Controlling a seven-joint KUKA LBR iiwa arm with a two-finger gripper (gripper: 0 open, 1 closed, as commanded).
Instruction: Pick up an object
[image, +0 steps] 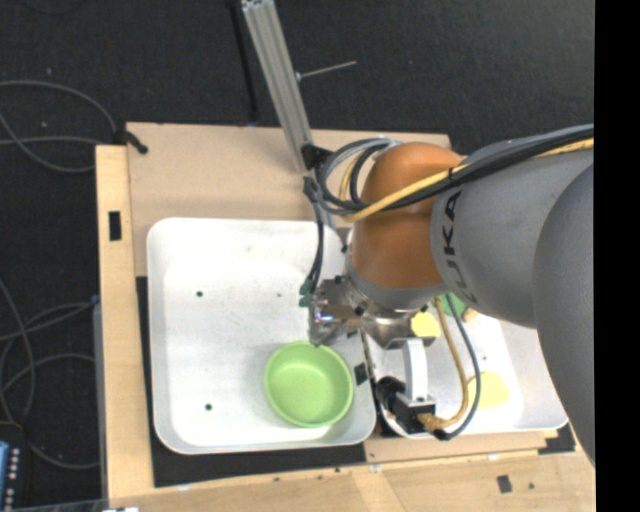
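A light green bowl (308, 384) sits upright near the front right corner of the left bin (200, 330). My gripper (323, 322) hangs over the right edge of that bin, just above and behind the bowl's far rim. The bulky orange and grey wrist hides most of the gripper from above. Nothing can be seen held in it.
The arm covers most of the right bin (520, 400). A yellow thing (425, 325) peeks out under the wrist, another yellow patch (495, 390) lies further front, and a green bit (455, 305) shows beside the arm. A metal rail (280, 80) rises behind the bins.
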